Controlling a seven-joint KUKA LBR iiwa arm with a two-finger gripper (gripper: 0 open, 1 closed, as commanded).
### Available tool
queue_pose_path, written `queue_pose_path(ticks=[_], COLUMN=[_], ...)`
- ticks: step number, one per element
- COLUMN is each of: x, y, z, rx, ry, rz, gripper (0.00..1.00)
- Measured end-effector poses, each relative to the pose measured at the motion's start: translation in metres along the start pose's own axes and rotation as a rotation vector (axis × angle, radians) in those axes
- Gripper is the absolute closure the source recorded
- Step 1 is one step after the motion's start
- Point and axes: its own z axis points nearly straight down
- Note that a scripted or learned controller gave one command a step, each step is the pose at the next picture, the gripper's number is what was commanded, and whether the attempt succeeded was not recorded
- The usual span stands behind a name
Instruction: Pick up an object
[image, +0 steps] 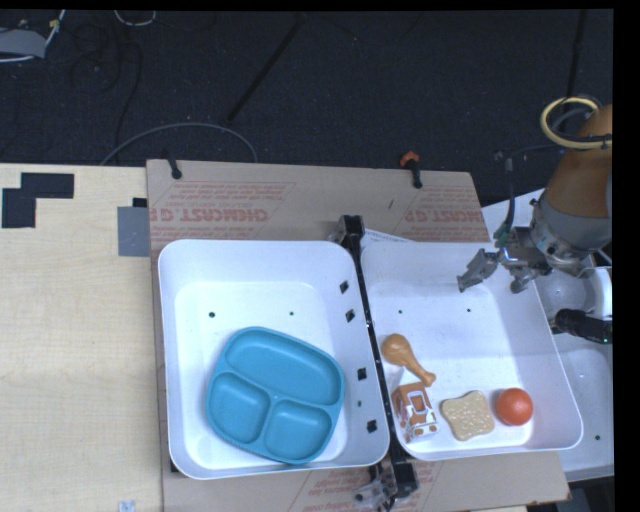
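In the right bin (470, 320) lie a tan chicken drumstick (405, 356), a small orange-and-white toy block (414, 412), a slice of toast (468, 415) and a red tomato (514, 406), all along its near side. My gripper (497, 272) hangs above the bin's far right part, well back from these objects. Its two grey fingers are spread apart with nothing between them.
The left bin (200, 290) holds a blue divided plate (274, 394). A black divider (362, 330) runs between the bins. Cardboard (300, 205) lies under both bins, and a pale wooden bench top (70, 340) stretches to the left.
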Motion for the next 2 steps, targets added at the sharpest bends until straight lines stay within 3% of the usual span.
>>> queue_pose_path(ticks=[1, 2], x=[0.007, 0.009], y=[0.006, 0.006], z=[0.058, 0.091], rx=[-0.002, -0.004], ry=[0.000, -0.001], rz=[-0.003, -0.004], gripper=[0.00, 0.00])
